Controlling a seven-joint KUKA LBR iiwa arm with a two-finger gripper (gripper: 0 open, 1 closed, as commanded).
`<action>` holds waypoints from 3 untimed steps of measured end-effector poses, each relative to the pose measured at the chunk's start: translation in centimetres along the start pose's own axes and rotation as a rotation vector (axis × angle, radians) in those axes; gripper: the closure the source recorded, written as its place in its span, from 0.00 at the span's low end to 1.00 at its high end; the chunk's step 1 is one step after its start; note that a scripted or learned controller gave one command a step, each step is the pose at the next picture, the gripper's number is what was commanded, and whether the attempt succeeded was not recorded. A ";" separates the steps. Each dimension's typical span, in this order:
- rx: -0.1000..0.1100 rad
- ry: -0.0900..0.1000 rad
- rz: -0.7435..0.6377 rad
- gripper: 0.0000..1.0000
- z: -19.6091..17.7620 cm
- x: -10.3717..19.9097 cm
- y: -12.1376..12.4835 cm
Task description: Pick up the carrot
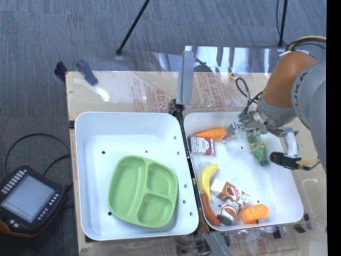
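Reaching: gripper (234,131) hovers low in the right bin (290,193), tips just beside the carrot's thick end.
Grip state: cannot tell.
Carrot (211,134): lies flat to the gripper's left, near the bin's far wall, touching nothing between the tips.
Neighbours: small red carton (202,145) just below the carrot; green bottle (259,151) under the wrist.
Handling (judged): light, stiff, smooth, tapered; likely to roll or squirt out.
Hold point (judged): across the thick middle.
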State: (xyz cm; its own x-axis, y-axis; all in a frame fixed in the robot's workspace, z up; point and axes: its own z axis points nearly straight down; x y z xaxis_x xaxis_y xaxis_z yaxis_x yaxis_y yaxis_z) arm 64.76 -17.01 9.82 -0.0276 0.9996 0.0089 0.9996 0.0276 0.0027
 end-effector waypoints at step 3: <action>0.009 -0.009 0.226 1.00 -5.4 3.7 -0.2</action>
State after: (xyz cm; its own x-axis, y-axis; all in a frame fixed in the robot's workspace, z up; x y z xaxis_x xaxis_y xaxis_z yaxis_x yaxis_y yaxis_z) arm 64.42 -13.32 15.25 0.1966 0.9805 -0.0003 0.9805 -0.1966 -0.0076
